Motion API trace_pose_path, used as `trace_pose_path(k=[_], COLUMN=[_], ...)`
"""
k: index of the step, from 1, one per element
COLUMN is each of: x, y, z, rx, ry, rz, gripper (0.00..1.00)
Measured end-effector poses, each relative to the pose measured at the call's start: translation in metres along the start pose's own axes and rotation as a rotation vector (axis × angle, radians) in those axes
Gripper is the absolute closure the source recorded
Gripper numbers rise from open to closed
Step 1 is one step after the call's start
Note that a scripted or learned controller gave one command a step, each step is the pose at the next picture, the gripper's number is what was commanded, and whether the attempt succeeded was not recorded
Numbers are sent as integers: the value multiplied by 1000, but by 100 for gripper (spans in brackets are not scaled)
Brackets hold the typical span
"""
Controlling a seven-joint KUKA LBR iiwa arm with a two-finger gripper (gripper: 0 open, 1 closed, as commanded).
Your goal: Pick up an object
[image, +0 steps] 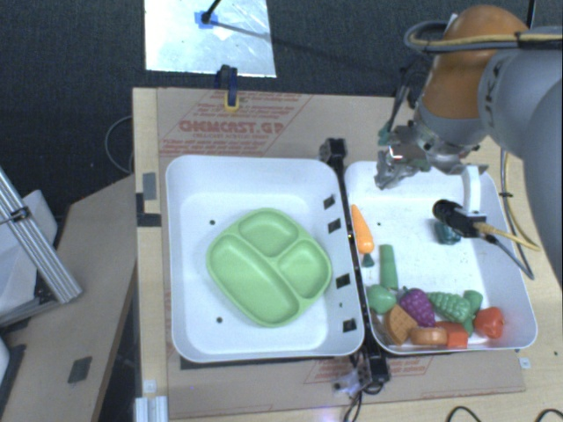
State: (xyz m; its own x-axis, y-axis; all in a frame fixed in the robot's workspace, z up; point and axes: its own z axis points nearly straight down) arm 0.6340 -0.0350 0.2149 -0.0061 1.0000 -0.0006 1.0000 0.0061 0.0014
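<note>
1. Carrot [360, 228] lies in the right bin [413, 236], along its left wall near the middle of the frame. It is apart from the toy food pile [427, 315] at the lower right.
2. It looks like a small plastic toy, so it is probably light, stiff and smooth, and it may slip or roll. I would take it across the thick orange middle.
3. The gripper [390, 172] is over the upper left part of that bin, near the carrot but not touching it. I cannot tell whether it is spread or pressed together.
4. The pieces in the pile overlap, so their shapes are hard to separate. Something green meets the carrot's lower end, and I cannot tell if it is its leaf or another piece.
</note>
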Motion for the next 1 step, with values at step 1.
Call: trace_pose_path(k=[1], x=[7], y=[-1], z=[-20], rx=[-2], ry=[1], rz=[-1], gripper=[100])
